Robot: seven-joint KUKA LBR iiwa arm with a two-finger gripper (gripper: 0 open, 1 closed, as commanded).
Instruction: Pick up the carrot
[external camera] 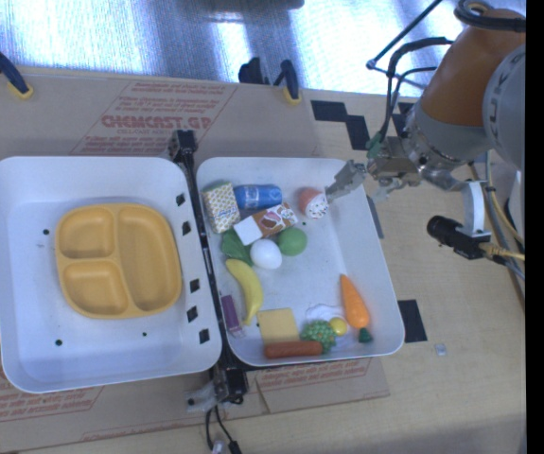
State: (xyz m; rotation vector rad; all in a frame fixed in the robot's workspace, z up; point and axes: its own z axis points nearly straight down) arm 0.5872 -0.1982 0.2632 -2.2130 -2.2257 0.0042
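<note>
Camera view: orange carrot [353, 301], green top.

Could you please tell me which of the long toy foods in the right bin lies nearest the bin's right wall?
The orange carrot; the yellow banana and brown sausage both lie farther left.

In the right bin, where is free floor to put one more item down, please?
Bare floor in the right bin lies between the green ball and the carrot. The top left and the bottom edge by the sausage are crowded.
</note>
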